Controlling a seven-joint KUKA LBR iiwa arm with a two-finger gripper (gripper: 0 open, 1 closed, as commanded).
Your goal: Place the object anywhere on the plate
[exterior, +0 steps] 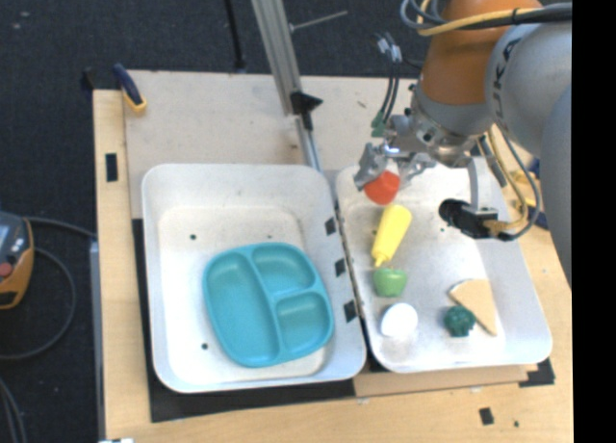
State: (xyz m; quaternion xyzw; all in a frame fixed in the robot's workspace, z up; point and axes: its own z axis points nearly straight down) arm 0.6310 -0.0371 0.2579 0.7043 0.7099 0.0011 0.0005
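A teal divided plate (268, 303) lies in the left white bin (173, 191), toward its front. My gripper (384, 173) hangs over the far left corner of the right bin (525, 287), close to the wall between the bins. A small red object (386, 187) sits between its fingers, and the gripper is shut on it. The red object is up and to the right of the plate, just beyond the top of a yellow bottle (392, 232).
The right bin also holds a green round object (389, 282), a white ball (398, 320), a dark green piece (459, 322) and a tan wedge (478, 302). A slanted metal post (279, 56) rises behind the bins. Black cable (472, 218) loops beside the wrist.
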